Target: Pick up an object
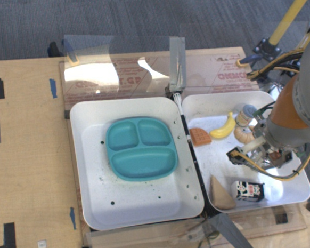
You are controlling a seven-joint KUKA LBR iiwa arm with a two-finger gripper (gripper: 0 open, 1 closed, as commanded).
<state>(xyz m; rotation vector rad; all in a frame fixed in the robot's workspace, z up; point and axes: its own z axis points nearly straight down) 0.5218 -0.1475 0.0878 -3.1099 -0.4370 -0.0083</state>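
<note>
Teal three-section tray (141, 148) sits at centre of the left bin (89, 169), alone there. Right bin (296, 190) holds a yellow banana (223, 128) at 12 o'clock, an orange waffle-like piece (200, 137) touching the divider at 10, a tan wedge (221, 194) at 7 and a black-and-white carton (249, 190) at 6. Arm enters from 3 o'clock; pincer (252, 151) low over the bin centre, just right of the banana. Cannot tell its opening; cables obscure it. Cardboard worktop (24, 158) at 9.
</note>
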